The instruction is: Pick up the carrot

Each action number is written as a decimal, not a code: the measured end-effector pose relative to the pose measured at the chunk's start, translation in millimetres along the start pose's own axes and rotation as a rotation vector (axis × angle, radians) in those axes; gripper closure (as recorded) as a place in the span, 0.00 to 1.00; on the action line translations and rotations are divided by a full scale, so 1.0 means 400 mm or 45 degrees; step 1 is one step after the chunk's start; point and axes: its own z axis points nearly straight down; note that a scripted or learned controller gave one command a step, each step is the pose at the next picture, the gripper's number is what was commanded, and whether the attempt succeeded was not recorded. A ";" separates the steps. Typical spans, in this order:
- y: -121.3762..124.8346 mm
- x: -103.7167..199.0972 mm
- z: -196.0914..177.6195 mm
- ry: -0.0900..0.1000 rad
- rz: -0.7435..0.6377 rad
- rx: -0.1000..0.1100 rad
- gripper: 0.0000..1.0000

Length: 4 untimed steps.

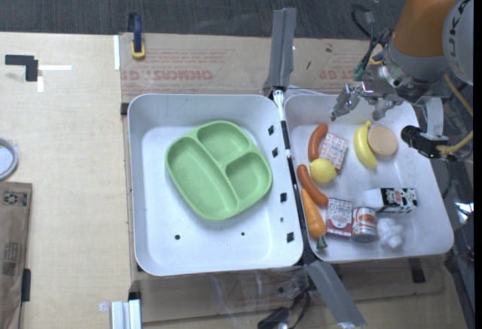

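Two white bins sit side by side on the bench (60,192). Left bin (151,245) holds a green divided plate (218,168). Right bin (429,237) is crowded w/ items. Carrot (313,216) lies along that bin's left wall, near the front, tip touching a sausage (311,184) just above it. A lemon (322,170) and 2nd sausage (318,141) sit farther back; banana (364,145) w/ a round bun (382,141) to the right. Claw (348,105) hangs over the bin's back left area, well apart from the carrot, nothing between its fingers, which look spread apart.
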 end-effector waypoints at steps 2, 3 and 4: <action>0.062 -0.299 0.119 -0.003 -0.090 -0.005 0.00; -0.040 -0.237 0.289 -0.003 -0.567 -0.008 0.00; -0.226 -0.245 0.294 0.000 -0.483 -0.004 0.00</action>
